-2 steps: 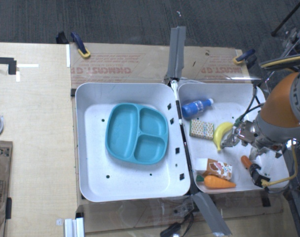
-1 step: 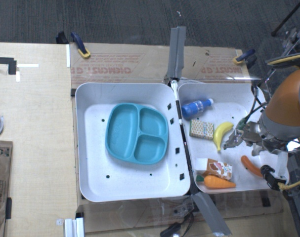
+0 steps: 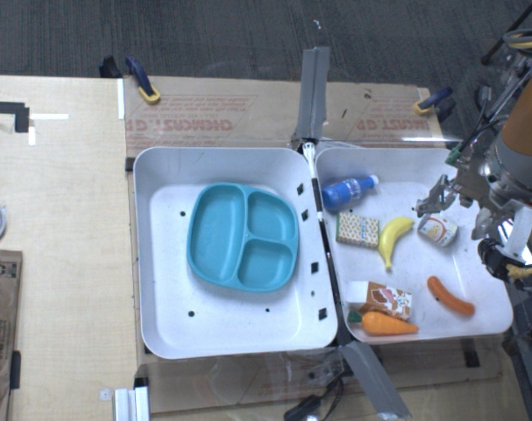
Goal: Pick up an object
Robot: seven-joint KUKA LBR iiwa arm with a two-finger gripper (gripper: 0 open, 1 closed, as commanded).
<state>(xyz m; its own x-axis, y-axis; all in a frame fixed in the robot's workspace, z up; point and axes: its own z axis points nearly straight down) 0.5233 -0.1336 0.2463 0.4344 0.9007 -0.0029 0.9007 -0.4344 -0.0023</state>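
Observation:
My gripper [image 3: 459, 209] hangs over the right side of the right bin [image 3: 397, 167], open, with nothing between its fingers. Just below it and slightly left, a small white container with a red label [image 3: 438, 230] lies on the bin floor. Further left lie a yellow banana [image 3: 392, 238], a patterned cracker box [image 3: 358, 230] and a blue bottle [image 3: 347, 191] on its side. Toward the bin's front are an orange-red sausage [image 3: 450, 296], an orange carrot [image 3: 388, 324] and a small printed box [image 3: 388, 299].
The left bin [image 3: 160, 305] holds a teal divided plate [image 3: 244, 236]. A grey divider post [image 3: 314, 95] rises between the bins at the back. Blue and yellow clamps [image 3: 141, 79] [image 3: 432, 102] sit on the cardboard behind them.

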